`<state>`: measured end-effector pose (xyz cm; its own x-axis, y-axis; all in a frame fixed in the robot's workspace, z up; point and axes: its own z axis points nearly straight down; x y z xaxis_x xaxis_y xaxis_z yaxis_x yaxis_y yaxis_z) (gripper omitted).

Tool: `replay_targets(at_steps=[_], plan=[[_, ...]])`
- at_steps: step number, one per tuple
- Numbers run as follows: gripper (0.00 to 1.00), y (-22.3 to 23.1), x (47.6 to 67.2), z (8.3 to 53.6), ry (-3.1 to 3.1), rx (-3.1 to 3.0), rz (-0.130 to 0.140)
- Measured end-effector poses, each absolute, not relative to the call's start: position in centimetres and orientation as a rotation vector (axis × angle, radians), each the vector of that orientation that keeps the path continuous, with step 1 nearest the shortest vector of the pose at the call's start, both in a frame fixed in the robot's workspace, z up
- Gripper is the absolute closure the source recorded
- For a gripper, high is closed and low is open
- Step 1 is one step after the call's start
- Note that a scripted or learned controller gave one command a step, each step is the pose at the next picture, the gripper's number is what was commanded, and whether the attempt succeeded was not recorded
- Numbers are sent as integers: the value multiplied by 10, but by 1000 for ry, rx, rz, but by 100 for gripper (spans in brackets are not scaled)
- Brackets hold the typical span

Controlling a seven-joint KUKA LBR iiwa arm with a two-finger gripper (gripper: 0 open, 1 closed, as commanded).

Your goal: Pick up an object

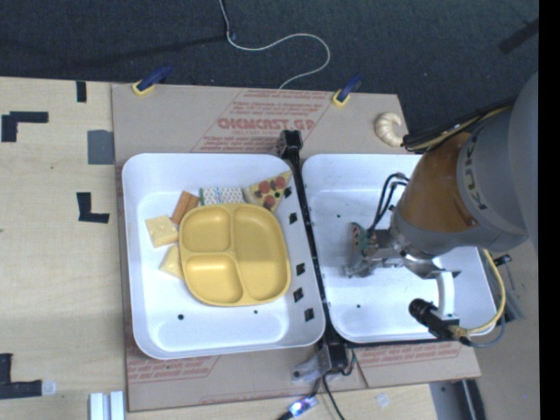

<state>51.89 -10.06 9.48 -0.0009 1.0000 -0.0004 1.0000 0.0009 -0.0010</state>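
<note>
Lying in the left bin [144, 313], a yellow divided plate [234, 254] with three compartments covers most of the floor, sitting flat. Tucked under its left and upper edges are several smaller pieces: a pale cracker-like square [161, 230] at the left, an orange-brown wedge [185, 205] just above that, a patterned card [220, 196] along the plate's top edge, and a pizza-slice toy [271, 188] near the divider between the bins. Right of the divider, the right bin [350, 318] holds the gripper [360, 254], lowered close to the bin floor near the middle. Whether it is released or clenched cannot be told from this angle. Behind it, the arm's orange band [433, 195] and grey body [507, 178] rise toward the right.
</note>
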Motion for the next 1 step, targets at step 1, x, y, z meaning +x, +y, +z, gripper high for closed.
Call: replay_targets(at_steps=[1], plan=[[100,-106,523,156,-2225,-2222,-3]])
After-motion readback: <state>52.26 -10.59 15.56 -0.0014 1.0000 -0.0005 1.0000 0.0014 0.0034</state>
